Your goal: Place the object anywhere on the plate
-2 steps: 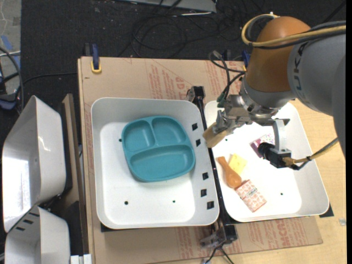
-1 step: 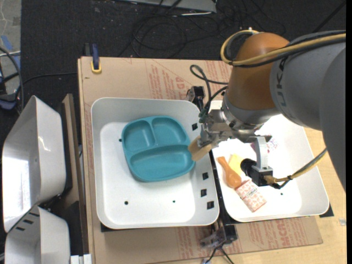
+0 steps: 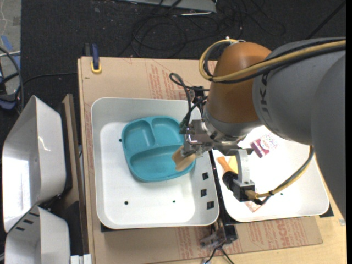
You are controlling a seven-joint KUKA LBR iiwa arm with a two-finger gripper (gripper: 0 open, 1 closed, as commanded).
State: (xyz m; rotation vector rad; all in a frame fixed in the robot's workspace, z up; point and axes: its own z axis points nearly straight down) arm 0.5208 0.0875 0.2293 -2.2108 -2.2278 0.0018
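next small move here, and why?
Probably open and lift straight up. The gripper sits at the right edge of the blue plate in the left bin, and a tan object at its tip already overlaps the plate. Finger state is unclear, so the release is a guess.

Left bin [image 3: 110, 202] has loads of bare white floor along the front and down its left side, so easy access there. The blue plate [image 3: 151, 150] with 3 compartments eats up the middle and back. The arm [image 3: 286, 87] hangs over the wall between the 2 bins, blocking the plate's right edge and most of the right bin [image 3: 297, 197]. A loose cable [image 3: 181, 84] loops over the left bin's back rim.
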